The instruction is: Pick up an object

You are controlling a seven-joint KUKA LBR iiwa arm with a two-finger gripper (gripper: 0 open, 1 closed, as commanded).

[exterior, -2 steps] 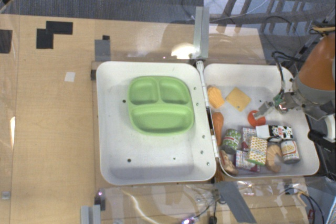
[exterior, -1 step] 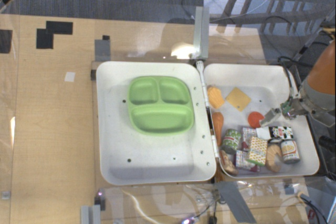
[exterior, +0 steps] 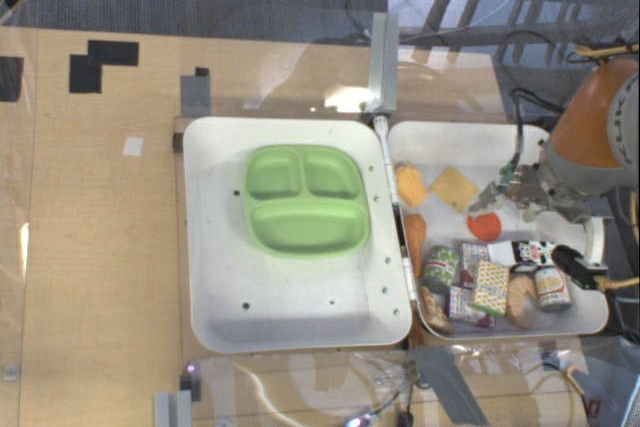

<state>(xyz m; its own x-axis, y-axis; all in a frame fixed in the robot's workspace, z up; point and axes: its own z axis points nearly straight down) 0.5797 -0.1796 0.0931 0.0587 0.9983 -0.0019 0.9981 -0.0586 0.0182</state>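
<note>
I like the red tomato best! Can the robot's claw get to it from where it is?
Probably yes. The claw hangs just above the tomato in the right bin, and nothing lies over it; the cheese sits beside it, apart.

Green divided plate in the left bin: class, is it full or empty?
Empty. The green divided plate lies flat in the left bin, and all three of its compartments show bare green with no food or object in them.
</note>
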